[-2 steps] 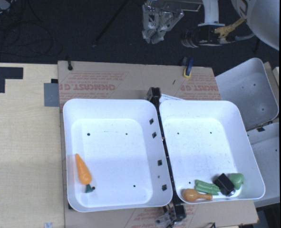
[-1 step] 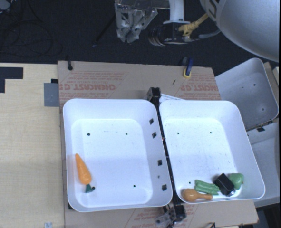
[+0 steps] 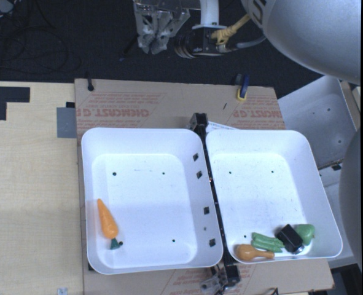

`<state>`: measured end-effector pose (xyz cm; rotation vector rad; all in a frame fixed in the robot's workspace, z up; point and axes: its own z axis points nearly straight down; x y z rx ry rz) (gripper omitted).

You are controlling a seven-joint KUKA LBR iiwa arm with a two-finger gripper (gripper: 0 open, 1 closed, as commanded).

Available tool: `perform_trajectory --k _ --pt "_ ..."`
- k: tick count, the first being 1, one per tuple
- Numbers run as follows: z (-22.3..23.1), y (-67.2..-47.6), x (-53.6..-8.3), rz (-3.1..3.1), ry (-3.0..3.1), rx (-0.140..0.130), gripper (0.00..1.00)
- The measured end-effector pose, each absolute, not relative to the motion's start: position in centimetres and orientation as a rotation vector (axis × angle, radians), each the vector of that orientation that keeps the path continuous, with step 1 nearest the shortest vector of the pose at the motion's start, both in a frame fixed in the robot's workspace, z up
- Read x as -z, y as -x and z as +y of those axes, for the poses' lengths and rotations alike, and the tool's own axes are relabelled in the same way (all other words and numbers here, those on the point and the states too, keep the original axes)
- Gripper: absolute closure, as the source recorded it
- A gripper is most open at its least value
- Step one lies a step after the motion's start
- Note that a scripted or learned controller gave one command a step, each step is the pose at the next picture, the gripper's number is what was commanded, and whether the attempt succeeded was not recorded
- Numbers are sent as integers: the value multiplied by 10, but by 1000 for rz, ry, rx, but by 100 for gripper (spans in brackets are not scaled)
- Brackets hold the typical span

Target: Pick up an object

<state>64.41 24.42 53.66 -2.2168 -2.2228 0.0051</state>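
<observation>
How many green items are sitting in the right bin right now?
2. A green pod-like piece lies near the front wall of the right bin; a rounder green piece sits in the front right corner, partly behind a black block, which could hide more.

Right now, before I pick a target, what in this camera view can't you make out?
- Gripper: at the top edge, against dark background; finger state unreadable.
- Black object in right bin: overlaps the green pieces, hiding their contact.
- Orange pear-shaped item: against the bin's near wall; underside hidden.
- Carrot in left bin: its green tip is too small for detail.
</observation>
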Motion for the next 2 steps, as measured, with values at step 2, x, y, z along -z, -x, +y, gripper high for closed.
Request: perform_trajectory --k 2 --pt "248 -642 -536 -2228 2211 -4 100"
